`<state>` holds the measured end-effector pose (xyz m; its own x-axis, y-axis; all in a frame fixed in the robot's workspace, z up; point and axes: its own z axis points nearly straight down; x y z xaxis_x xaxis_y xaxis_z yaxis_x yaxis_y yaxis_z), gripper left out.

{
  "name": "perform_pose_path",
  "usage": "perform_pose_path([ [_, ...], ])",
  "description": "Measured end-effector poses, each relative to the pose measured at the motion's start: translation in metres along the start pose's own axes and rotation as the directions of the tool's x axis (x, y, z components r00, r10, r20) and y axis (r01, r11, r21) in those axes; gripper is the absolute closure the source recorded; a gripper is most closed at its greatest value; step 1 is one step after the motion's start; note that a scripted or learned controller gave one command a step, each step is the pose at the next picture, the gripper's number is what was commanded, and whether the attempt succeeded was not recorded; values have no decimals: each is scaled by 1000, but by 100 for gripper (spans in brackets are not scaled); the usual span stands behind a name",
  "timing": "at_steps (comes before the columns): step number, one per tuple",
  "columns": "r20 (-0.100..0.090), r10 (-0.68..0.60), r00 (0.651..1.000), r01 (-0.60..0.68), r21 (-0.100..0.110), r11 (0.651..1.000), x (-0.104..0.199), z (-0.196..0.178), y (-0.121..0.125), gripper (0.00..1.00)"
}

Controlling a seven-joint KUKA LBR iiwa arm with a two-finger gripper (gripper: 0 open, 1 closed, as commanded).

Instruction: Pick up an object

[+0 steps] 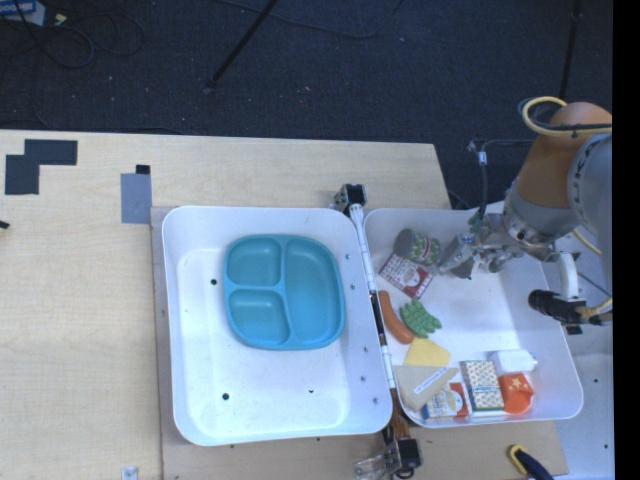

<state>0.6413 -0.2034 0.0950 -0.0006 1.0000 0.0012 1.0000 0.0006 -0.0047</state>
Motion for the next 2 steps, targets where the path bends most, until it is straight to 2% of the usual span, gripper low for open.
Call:
perform_pose_path([
  [1, 0, 0, 1000, 0, -1, 1000, 26, 9, -4, 0],
  [2, -1, -2, 1000, 2, 2, 1000, 86, 3, 2, 0],
])
